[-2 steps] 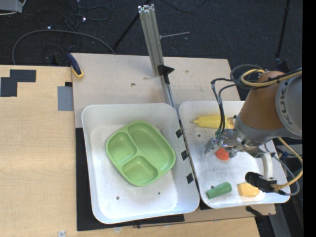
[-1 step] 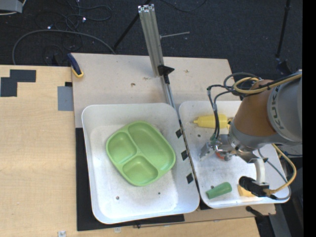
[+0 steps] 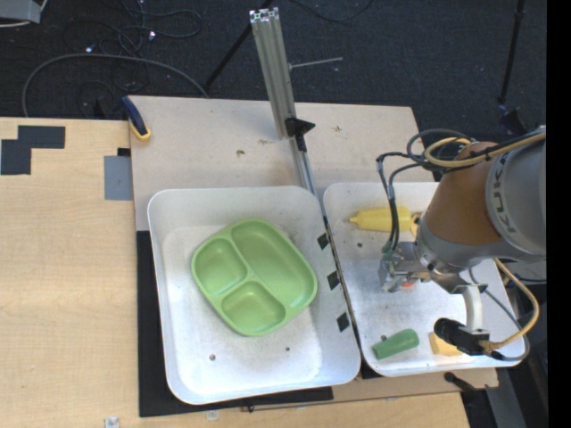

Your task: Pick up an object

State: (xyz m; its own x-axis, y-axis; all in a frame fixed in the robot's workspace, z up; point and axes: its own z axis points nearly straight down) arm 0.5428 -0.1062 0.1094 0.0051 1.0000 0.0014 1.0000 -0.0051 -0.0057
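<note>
While pincer [image 3: 399,280] hangs over right bin [image 3: 364,306], green cylinder [image 3: 395,344] near, plate [image 3: 254,276] apart.

Two shallow white bins counted, a left bin [image 3: 175,350] and a right bin [image 3: 359,279], one green divided plate [image 3: 253,276] with three compartments noted in the left, one yellow object [image 3: 378,219] and one small green block [image 3: 395,344] tallied in the right, one grey robot arm [image 3: 468,212] seen.

Glossy green plastic plate [image 3: 254,276]

One overhead camera looks down (slantwise) on both bins [image 3: 268,355].
</note>
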